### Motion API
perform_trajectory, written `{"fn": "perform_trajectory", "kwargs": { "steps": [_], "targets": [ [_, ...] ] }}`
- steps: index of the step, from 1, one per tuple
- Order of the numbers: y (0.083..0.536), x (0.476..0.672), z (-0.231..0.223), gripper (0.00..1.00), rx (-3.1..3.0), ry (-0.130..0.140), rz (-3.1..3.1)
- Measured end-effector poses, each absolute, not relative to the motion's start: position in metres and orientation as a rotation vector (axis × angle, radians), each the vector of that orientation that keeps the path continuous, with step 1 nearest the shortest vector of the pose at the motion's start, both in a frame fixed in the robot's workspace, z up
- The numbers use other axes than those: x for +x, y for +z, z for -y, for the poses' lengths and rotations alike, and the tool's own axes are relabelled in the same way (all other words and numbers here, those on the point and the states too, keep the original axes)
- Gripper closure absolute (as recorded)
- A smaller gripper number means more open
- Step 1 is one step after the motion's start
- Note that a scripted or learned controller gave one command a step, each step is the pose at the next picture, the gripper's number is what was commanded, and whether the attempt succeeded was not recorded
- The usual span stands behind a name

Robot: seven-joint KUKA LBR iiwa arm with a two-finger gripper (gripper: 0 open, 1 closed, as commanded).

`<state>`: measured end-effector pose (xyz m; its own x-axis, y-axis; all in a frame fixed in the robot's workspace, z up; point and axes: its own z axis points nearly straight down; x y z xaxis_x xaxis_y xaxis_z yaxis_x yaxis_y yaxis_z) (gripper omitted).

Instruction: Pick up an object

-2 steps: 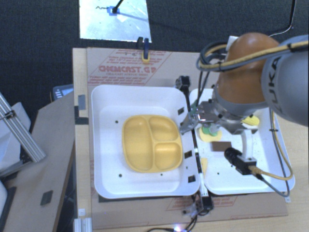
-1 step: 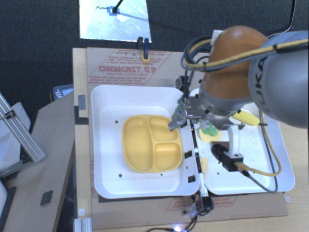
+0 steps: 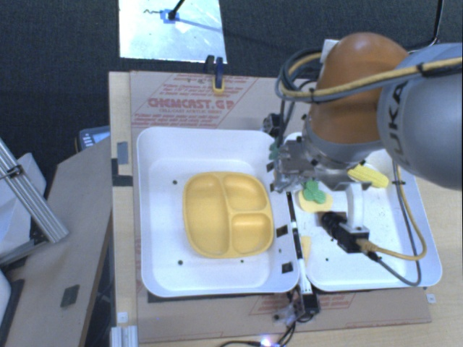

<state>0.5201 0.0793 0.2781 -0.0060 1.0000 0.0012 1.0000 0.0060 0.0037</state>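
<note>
Got a yellow divided plate (image 3: 226, 214) dead centre in the left bin (image 3: 155, 266); over in the right bin (image 3: 414, 264), spotting a small yellow disc (image 3: 314, 201) with a green bit on top at about 10 o'clock, a yellow ridged piece (image 3: 368, 174) toward 12, and a pale yellow scrap (image 3: 305, 247) at 8. Found the end effector (image 3: 291, 170) over the seam between the bins, at the right bin's 10 o'clock and just beside the disc; can't tell whether wide or narrow, tucked under the wrist (image 3: 338, 144).

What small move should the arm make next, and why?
Probably a short descent onto the green and yellow piece in the right bin. The gripper hangs just beside that piece, so little travel is needed. The plate in the left bin looks too wide to grip.
</note>
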Motion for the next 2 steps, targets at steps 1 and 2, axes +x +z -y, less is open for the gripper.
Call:
{"fn": "perform_trajectory", "kwargs": {
  "steps": [1,2],
  "targets": [
    [0.275,0.497,0.036,1.0,2.23,-0.002,-2.208],
    [0.334,0.489,0.072,1.0,2.218,0.008,-2.213]
  ]
}}
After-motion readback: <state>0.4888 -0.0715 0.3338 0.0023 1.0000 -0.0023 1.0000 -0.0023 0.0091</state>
